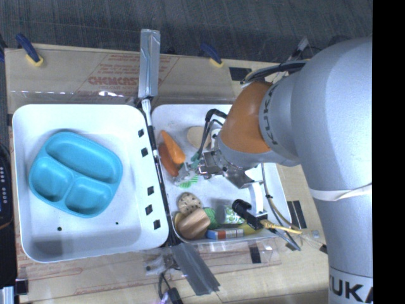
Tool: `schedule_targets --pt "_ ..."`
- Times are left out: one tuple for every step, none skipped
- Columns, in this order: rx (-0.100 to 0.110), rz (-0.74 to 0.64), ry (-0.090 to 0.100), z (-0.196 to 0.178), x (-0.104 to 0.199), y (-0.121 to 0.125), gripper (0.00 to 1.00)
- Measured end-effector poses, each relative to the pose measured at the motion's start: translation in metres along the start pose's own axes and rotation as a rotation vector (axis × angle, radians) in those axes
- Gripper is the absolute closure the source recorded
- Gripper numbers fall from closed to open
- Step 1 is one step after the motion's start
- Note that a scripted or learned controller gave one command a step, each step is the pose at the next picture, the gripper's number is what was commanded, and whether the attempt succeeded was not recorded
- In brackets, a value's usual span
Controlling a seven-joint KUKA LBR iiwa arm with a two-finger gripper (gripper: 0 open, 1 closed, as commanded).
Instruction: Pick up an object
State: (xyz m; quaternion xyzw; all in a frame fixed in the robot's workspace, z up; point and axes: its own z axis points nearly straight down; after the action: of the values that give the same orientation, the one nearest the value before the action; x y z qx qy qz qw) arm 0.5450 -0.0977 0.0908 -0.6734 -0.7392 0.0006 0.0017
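Fingers [201, 164] hover low in the right bin [166, 116], their spread impossible to tell, just beside an orange carrot-like toy [171, 152] lying lengthwise along the bin's left wall.

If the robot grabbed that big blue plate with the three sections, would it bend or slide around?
The blue three-section plastic plate looks moulded and rigid, so it probably would not bend. Its surface looks smooth and it lies on the left white bin's smooth floor, so a push would likely slide it. Its wide, shallow shape may be awkward for the hand to pinch, except at the rim.
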Motion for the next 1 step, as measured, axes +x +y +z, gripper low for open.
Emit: schedule_targets --pt "0.001 -0.004 0.0 -0.0098 0.0 0.0002 1.0"
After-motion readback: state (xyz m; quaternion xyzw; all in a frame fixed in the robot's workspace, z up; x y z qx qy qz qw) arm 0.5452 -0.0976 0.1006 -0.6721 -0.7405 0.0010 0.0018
